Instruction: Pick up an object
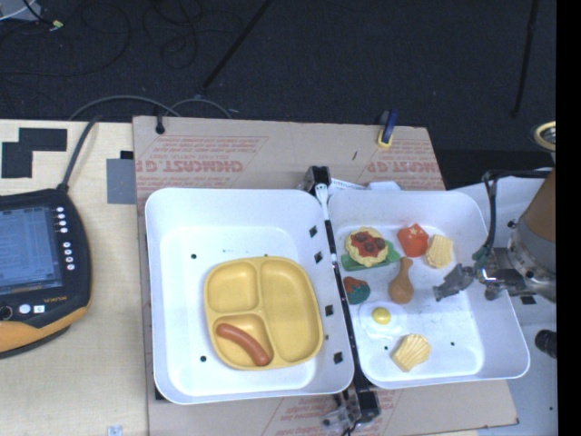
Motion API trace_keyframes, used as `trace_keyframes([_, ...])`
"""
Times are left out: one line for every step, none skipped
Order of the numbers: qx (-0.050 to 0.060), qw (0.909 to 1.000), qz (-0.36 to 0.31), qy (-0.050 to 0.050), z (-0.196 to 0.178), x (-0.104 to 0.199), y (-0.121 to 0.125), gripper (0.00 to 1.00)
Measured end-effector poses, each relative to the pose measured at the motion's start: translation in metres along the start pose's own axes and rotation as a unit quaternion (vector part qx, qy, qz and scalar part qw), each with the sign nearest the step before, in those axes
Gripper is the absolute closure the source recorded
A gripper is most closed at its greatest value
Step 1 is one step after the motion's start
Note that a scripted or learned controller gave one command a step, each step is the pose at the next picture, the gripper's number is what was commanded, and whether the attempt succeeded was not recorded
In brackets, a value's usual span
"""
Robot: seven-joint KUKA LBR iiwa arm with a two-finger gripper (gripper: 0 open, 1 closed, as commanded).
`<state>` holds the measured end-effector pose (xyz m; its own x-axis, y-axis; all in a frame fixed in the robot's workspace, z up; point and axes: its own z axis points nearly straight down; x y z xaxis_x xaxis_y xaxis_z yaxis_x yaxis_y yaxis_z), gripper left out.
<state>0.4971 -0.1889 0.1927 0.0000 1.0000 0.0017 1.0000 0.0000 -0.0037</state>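
A: Two white bins side by side. Left bin point(172, 243)?

B: A yellow divided plate point(263, 312) sits in it. A sausage point(242, 343) lies in the plate's near compartment. The two far compartments hold nothing.

A: Right bin point(472, 352)?

B: Toy foods, all loose on the floor. Far row: a pizza point(367, 247) on the left, a red piece point(413, 239) to its right, then a yellow ridged chip point(439, 251) just beside that. A drumstick point(400, 282) stands out in the middle, knob end nearer. A small green and red piece point(356, 289) lies by the left wall. A fried egg point(380, 316) sits nearer, and a yellow shell point(410, 351) nearest of all.

A: Arm?

B: In from the right, low over the right bin's right side. The gripper point(451, 286) points left, tip right of the drumstick and apart from it, near side of the chip.

A: Open or closed?

B: Can't tell; the dark tip blurs together. Nothing shows held in it.

A: Outside the bins?

B: A pendant point(36, 262) on the bench at far left. A blue and yellow clip point(388, 128) at the cardboard's far edge.
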Motion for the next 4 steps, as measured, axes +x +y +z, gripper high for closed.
trace_keyframes([0.001, 1.0, 0.0, 0.001, -0.01, -0.001, 0.0, 1.0])
trace_keyframes([-0.001, 1.0, -0.003, -0.001, 0.06, -0.023, 0.077, 1.0])
trace_keyframes([-0.006, 1.0, -0.006, 0.001, -0.01, 0.081, 0.133, 1.0])
trace_keyframes([0.0, 1.0, -0.003, 0.001, 0.006, 0.158, 0.13, 1.0])
